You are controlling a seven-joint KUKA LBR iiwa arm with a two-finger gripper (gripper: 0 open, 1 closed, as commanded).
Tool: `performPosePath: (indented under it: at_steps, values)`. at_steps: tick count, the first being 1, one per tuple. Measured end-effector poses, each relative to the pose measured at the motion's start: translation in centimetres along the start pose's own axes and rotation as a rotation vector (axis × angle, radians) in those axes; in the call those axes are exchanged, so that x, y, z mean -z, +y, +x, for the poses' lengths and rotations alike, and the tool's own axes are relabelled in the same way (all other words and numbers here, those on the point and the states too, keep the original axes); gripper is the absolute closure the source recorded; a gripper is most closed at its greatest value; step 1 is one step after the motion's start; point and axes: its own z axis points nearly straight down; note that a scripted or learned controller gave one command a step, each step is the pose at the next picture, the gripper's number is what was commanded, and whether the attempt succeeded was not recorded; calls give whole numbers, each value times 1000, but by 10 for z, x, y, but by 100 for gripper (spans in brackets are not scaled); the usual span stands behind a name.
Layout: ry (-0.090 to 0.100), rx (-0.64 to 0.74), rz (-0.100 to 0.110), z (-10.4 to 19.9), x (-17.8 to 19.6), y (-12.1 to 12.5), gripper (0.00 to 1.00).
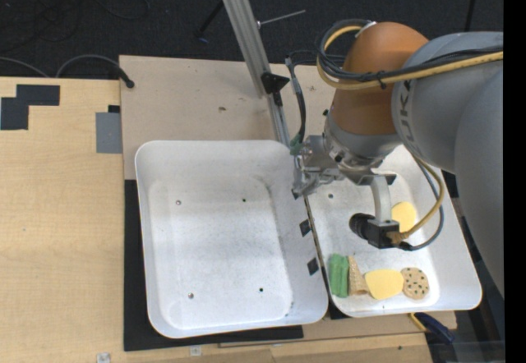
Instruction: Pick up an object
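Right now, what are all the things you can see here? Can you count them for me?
bench: 1, pale wood, under everything
bins: 2, white, side by side; left bin, right bin
rail: 1, silver, slanting up behind the bins
green piece: 1, green, near edge of the right bin, left end of a row
tan piece: 1, tan, right beside the green piece
yellow pieces: 2, yellow, right bin; one in the row, one farther back
cookie: 1, brown with dark dots, right end of the row
arm: 1, grey with an orange band, over the right bin
gripper: 1, metal, at the right bin's far left corner
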Motion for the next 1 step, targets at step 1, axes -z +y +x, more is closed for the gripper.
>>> performPosePath:
  at_steps: [1]
  values:
    - [-1,0,-2,46,10,16,100]
